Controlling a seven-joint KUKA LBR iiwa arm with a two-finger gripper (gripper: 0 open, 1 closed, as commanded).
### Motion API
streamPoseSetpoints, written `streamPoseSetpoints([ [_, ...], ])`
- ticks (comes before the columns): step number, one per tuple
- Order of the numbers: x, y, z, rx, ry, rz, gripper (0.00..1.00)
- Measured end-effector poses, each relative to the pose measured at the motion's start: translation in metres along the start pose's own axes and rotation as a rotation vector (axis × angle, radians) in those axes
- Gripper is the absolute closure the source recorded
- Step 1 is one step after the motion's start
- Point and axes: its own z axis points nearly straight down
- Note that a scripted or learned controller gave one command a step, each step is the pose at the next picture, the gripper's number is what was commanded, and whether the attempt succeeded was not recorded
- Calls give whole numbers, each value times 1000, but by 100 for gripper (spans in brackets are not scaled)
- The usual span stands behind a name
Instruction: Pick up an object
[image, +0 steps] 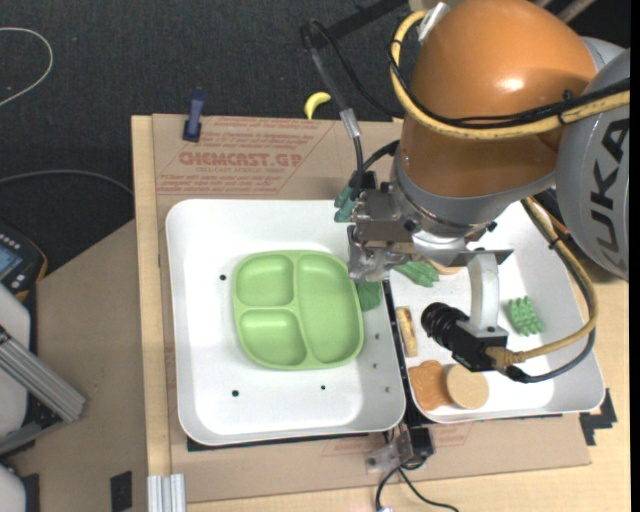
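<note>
Orange wrist housing was nearest the camera, and under it the tool hung low over the border between the two bins; whether it was apart or together, I cannot tell. A green piece lay just below it, beside the green divided plate in the left bin. Its long axis was hidden. I judge a slow, straight descent best

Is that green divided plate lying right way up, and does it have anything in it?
Right way up and empty: the green plastic divided plate lies flat in the left white bin, its three hollows facing up, all bare.
</note>
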Motion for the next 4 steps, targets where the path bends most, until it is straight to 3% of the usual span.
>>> streamPoseSetpoints([
  [1, 3, 1, -15, -11, 4, -5, 100],
  [2, 83, 20, -1, -11, 5, -13, 100],
  [3, 38, 5, 119, 6, -3, 1, 100],
  [4, -30, 8, 123, -4, 1, 4, 100],
])
